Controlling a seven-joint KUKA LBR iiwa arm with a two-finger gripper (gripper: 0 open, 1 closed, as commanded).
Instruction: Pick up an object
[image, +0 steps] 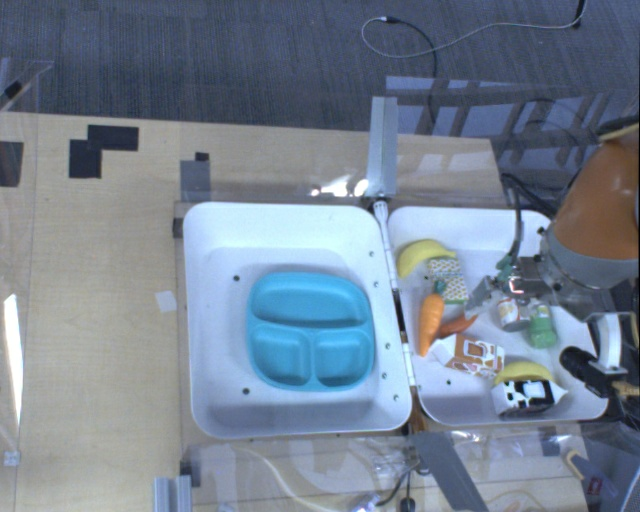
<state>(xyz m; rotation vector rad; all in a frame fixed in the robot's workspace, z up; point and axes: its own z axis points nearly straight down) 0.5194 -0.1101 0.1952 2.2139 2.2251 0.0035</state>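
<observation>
- A pale wooden bench (90, 300) fills most of the frame, with dark grey carpet (200, 50) across the top and a thin cable (420, 40) looping over it at upper centre.
- Two shallow white bins sit side by side at centre: the left bin (215, 250) and the right bin (440, 400), their inner rims touching.
- One blue tray (310, 330) with three compartments lies in the middle of the left bin.
- The right bin holds the pickable objects, counted: two bananas, one carrot and several small packages.
- One banana (420, 254) lies at the bin's upper left, touching a speckled packet (449, 280) just below it.
- One carrot (430, 318) stands roughly upright in the frame beside the bin's left wall, with a small orange-red piece (460, 324) near its right side.
- An orange-and-white carton (477, 356) lies lower centre; a second banana (524, 372) rests on a black-and-white object (527, 396) at lower right.
- A green bottle (541, 327) and a small grey can (510, 313) sit close together at centre right.
- The grey arm (600, 215), orange-banded, enters from the right edge and overhangs the bin's right side.
- The gripper (505, 285) hovers just above the can and bottle; whether the pincer is spread or closed cannot be told, and nothing is visibly between its fingers.
</observation>
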